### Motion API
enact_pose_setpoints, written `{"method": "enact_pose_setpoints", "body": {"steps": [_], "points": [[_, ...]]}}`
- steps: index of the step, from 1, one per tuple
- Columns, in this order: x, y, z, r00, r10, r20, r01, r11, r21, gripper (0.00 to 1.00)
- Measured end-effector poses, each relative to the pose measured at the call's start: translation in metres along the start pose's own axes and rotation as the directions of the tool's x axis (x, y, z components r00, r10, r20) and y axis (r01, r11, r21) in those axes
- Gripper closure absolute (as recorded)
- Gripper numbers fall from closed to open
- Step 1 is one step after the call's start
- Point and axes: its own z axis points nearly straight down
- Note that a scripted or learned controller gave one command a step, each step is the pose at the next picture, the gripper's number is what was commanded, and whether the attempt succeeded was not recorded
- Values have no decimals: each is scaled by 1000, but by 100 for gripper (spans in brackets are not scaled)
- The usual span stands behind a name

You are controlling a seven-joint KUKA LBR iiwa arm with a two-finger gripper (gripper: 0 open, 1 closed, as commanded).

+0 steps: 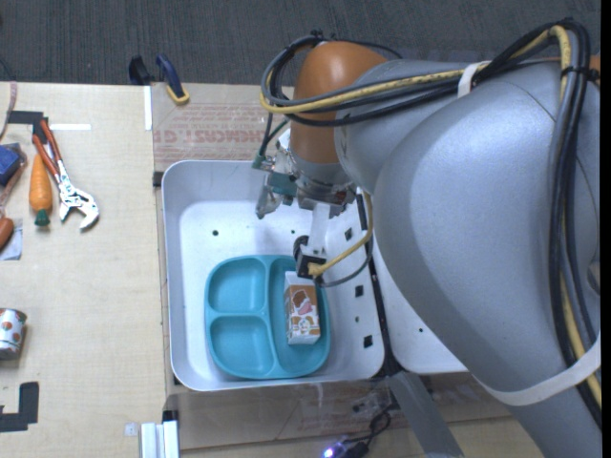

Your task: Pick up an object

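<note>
Teal divided tray (234, 289) carries a small carton (303, 315) (print unreadable); gripper (272, 197) nearby, opening indiscernible.

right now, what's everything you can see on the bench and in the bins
white bin: one in full view, white, centre of the bench
divided tray: one, teal, front of that bin
carton: one, brown and white, lying in the tray's right compartment
wrench: one, silver, bench at left
carrot: one, orange, beside the wrench
clamp: one, blue with a yellow tip, bench's far edge
arm: one, grey with an orange band, reaching in from the right
gripper: one, over the bin's far end
</note>
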Motion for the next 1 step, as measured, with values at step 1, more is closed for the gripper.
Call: {"method": "enact_pose_setpoints", "body": {"steps": [1], "points": [[47,-150,23,1000,-6,-1,6,1000,1,0]]}}
